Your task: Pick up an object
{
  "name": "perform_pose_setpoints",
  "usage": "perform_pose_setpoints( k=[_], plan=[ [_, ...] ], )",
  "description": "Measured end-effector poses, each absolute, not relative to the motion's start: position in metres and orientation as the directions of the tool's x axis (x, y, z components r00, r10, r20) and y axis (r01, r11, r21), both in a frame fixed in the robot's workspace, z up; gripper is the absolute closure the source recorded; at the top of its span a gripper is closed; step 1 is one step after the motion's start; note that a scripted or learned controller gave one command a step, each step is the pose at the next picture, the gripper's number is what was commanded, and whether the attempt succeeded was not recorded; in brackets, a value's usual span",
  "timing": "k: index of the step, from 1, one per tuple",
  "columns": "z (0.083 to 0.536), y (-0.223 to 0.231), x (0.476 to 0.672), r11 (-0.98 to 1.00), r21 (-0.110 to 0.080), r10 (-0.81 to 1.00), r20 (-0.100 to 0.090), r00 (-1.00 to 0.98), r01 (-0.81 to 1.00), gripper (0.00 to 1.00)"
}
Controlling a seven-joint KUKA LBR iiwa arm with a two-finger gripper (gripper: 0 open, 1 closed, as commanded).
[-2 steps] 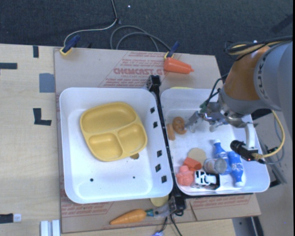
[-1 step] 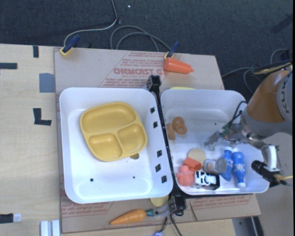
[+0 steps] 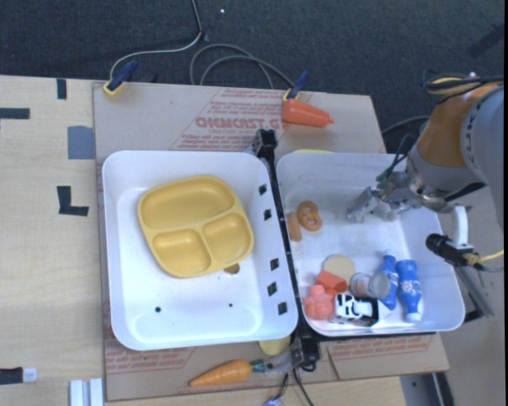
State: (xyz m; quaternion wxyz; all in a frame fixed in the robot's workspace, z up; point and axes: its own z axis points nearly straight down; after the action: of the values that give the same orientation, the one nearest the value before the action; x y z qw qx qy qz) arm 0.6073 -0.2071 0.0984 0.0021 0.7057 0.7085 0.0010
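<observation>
The bench carries 2 shallow white bins side by side on a sheet of brown cardboard [image 3: 237,125].

Left bin [image 3: 123,252]: it holds 1 yellow divided plate [image 3: 195,224] with 3 compartments, lying flat and slightly rotated in the upper middle of the bin. A small brown item [image 3: 230,268] shows just at the plate's lower right edge; too small to identify.

Outside the bins: 1 toy carrot [image 3: 222,372] lies on the cardboard below the left bin, and a 2nd orange carrot-like piece [image 3: 305,115] lies on the cardboard above the divide between the bins.

Right bin [image 3: 339,172]: a small brown pretzel-like item [image 3: 308,216] lies near the left wall, well apart from the rest. The remaining objects cluster in the lower part of the bin: a round pale disc [image 3: 339,266], an orange-red block [image 3: 331,282] touching it, a pink piece [image 3: 319,303], a black-and-white item [image 3: 356,309], a grey can-like cylinder [image 3: 373,285], and 2 blue bottles [image 3: 400,286] lying side by side.

Arm: the grey arm with orange band [image 3: 449,134] enters from the right. Its gripper [image 3: 370,205] sits low over the upper part of the right bin, above bare floor, apart from the cluster and to the right of the pretzel-like item. Nothing is seen between its fingers; whether they stand parted or together cannot be told at this resolution.
</observation>
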Motion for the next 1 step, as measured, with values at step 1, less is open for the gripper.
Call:
perform_pose_setpoints(
  k=[1],
  plan=[
    [0.0893, -0.2279, 0.4977, -0.002, 0.028, 1.0, -0.016, 0.002, 1.0, 0.0]
  ],
)
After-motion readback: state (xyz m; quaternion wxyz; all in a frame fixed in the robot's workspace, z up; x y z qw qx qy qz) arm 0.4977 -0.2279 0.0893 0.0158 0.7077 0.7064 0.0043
